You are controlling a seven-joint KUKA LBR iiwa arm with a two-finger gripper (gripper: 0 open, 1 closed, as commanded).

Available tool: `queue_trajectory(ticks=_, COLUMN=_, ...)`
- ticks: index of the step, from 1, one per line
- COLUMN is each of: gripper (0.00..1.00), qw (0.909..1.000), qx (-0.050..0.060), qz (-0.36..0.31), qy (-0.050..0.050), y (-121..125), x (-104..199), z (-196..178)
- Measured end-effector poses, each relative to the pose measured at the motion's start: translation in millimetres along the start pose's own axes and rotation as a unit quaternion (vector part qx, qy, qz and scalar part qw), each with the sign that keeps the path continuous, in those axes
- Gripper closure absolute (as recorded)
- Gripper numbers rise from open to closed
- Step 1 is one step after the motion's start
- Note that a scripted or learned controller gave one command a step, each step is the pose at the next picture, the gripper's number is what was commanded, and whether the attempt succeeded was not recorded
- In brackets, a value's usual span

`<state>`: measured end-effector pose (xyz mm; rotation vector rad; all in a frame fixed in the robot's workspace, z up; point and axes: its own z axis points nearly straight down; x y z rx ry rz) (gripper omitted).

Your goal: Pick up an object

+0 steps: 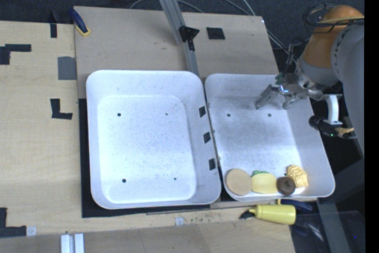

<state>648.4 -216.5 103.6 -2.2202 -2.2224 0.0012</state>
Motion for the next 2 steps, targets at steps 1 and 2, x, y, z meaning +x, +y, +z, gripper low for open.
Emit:
queue_trajectory(ticks=1, gripper=0.0, qw=1.0, qx=0.0, qz=0.0, qy=0.0, y=0.0, x=0.0, z=0.0)
queue_trajectory(ticks=2, gripper=0.0, qw=1.0, qx=0.0, qz=0.0, qy=0.0, y=0.0, x=0.0, z=0.0)
